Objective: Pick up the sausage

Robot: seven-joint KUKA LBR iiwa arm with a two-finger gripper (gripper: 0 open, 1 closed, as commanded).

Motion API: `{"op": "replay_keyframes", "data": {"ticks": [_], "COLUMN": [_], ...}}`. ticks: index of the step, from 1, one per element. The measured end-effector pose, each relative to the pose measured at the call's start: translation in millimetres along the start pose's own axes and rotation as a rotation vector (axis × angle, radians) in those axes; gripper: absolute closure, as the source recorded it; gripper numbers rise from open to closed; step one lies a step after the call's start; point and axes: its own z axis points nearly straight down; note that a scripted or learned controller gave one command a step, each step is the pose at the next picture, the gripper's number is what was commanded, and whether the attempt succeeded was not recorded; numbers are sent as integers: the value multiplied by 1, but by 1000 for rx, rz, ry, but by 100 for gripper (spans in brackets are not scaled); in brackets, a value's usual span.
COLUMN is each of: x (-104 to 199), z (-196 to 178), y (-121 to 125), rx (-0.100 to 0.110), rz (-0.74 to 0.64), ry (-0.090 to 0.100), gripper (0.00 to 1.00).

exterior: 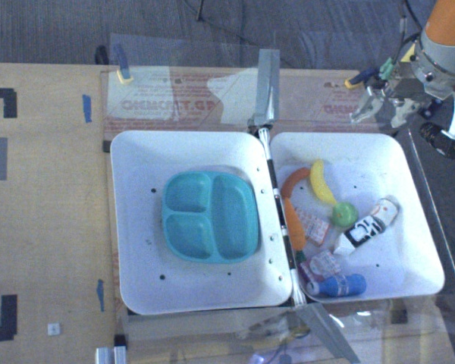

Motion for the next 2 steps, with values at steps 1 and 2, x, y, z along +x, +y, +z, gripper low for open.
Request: {"op": "replay_keyframes", "data": {"ticks": [1,2], "x": [-7,13], "z": [132,109], "y": [-59,-54], "rx": [1,-3], "rz": [103,-127], "ry": [0,-1], "gripper": [0,0]}}
